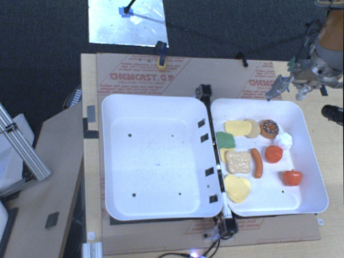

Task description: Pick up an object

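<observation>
The right bin (309,138) holds several toy foods: a yellow slab (237,127), a chocolate donut (269,128), a green piece (226,140), a slice of toast (238,162), a sausage (257,162), a red tomato (273,153), a red pepper (292,177), a white lump (284,140) and a yellow heart-like piece (237,188). My gripper (290,89) hangs above the bench just behind the right bin's far edge, at the upper right. Its two fingers are spread apart with nothing between them.
The left bin (115,109) lies beside the right one, joined by a black divider with clips (207,138). A shiny metal plate (128,15) lies beyond the bench. An aluminium rail (19,144) stands at the left.
</observation>
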Action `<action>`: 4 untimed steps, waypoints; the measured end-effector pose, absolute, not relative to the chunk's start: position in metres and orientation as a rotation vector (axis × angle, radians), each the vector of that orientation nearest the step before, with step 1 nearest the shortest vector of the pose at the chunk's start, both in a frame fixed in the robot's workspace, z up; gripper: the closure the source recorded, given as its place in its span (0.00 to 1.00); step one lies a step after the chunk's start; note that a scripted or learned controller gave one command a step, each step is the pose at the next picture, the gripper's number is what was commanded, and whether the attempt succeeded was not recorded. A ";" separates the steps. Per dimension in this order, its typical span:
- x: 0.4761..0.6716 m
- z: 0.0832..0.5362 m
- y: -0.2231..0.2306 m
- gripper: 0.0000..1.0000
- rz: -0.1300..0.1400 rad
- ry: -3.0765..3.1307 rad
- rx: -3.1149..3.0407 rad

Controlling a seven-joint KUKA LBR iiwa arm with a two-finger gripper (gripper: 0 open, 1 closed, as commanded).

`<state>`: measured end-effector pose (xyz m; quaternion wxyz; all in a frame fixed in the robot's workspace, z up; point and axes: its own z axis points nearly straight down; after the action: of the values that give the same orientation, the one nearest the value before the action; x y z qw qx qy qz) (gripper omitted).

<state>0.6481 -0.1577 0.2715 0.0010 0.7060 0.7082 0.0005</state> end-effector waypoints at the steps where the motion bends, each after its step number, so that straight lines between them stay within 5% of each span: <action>1: 0.652 0.087 -0.207 0.00 -0.008 2.224 2.229; 2: 0.616 0.088 -0.142 0.00 0.008 2.224 2.211; 3: 0.600 0.088 -0.190 0.00 0.011 2.219 2.217; 4: 0.657 0.088 -0.155 0.00 0.009 2.226 2.206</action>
<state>0.6572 -0.1549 0.0884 0.0038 0.7040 0.7102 0.0028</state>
